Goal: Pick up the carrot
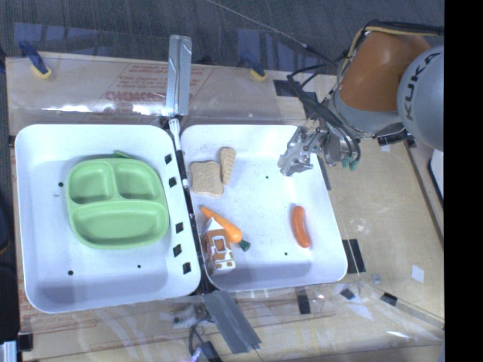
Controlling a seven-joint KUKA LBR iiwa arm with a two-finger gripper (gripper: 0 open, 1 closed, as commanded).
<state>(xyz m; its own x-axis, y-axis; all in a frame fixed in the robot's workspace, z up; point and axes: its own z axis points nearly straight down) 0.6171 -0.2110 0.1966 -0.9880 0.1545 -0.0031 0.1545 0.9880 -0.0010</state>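
- Two white bins sit side by side on a bench over dark carpet, the left bin [34,202] carrying a green divided plate [117,202].
- Inside the right bin [260,145], the carrot [223,226] lies near the left wall, leafy end toward the right, touching a small carton [219,253] just nearer the camera.
- Over the bin's far right corner hangs the gripper [296,161], well apart from the carrot; whether the claw is released or clenched cannot be told (it reads as a grey blur).
- Risks ahead, by judgement: crowding could make the fingers snag the carton or the wall, and a sausage [301,226] and two bread slices [213,172] invite a wrong pick.
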